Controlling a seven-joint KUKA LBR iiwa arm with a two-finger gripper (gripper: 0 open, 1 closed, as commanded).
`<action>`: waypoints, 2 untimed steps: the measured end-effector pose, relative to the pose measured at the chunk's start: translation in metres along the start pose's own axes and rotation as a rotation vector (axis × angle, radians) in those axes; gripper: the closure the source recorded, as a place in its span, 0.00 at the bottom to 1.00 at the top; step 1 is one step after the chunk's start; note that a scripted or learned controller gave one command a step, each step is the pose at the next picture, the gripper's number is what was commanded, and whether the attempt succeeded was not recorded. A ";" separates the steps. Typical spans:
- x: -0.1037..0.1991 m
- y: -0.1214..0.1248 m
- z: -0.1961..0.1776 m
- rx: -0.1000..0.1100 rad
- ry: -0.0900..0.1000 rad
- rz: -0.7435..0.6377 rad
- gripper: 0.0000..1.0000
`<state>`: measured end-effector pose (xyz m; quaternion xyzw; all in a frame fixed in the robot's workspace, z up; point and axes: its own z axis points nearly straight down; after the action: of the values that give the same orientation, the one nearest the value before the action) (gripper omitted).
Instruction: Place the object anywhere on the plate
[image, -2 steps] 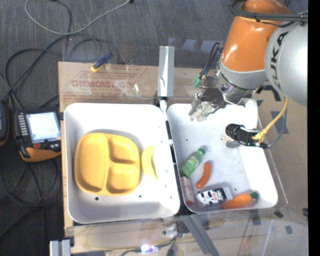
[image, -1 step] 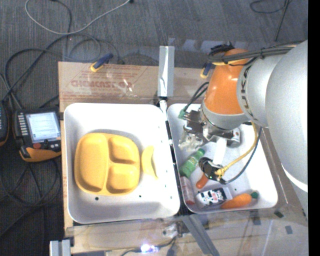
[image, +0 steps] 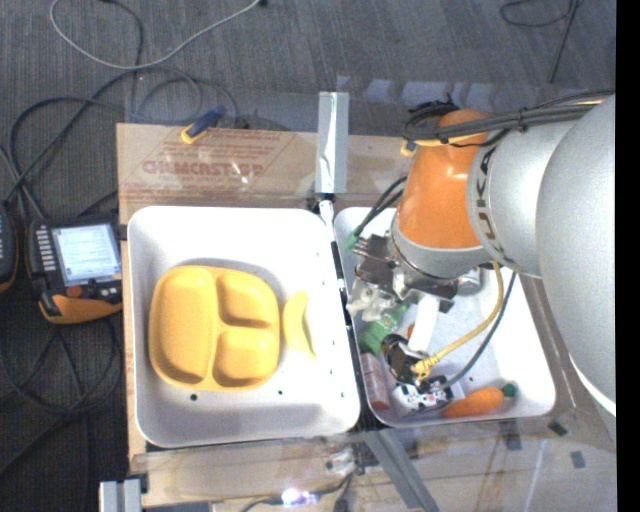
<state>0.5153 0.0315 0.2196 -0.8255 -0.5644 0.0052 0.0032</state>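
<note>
Camera view shows the gripper (image: 385, 300) lowered into the right bin (image: 530, 390) among its clutter for a pick; the yellow plate (image: 213, 325) waits in the left bin (image: 140, 250), a banana (image: 298, 325) just beside it.

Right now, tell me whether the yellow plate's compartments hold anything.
Empty: all three compartments of the yellow plate show bare; the yellow banana-like piece lies beside it.
</note>
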 end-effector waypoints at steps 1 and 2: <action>0.000 -0.035 0.040 0.000 0.000 -0.451 1.00; -0.034 -0.021 -0.039 -0.005 -0.001 -0.430 1.00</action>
<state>0.4836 0.0079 0.2588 -0.6859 -0.7276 0.0036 0.0018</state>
